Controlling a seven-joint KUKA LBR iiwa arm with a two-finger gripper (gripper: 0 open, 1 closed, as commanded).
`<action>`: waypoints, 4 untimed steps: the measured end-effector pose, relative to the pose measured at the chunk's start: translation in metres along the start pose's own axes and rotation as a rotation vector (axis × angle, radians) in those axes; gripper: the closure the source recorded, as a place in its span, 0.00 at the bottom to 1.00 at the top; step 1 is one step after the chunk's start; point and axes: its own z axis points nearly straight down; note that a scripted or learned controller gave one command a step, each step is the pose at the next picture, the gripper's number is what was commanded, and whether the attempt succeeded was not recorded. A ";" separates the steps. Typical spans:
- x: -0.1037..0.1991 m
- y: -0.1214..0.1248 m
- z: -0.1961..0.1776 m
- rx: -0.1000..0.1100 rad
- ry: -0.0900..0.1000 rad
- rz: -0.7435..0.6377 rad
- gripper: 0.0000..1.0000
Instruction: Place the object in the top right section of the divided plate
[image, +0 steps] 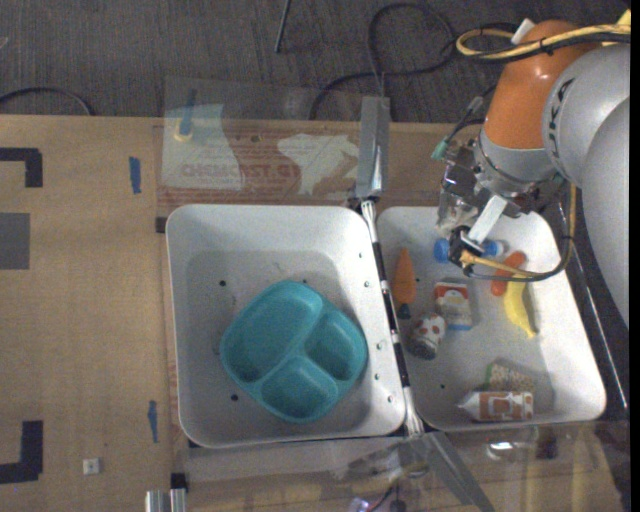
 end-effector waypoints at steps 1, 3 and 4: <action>0.072 -0.053 0.006 0.001 -0.001 0.099 1.00; 0.126 -0.135 -0.166 -0.004 -0.001 -0.009 1.00; 0.231 -0.174 -0.111 0.001 -0.002 -0.016 1.00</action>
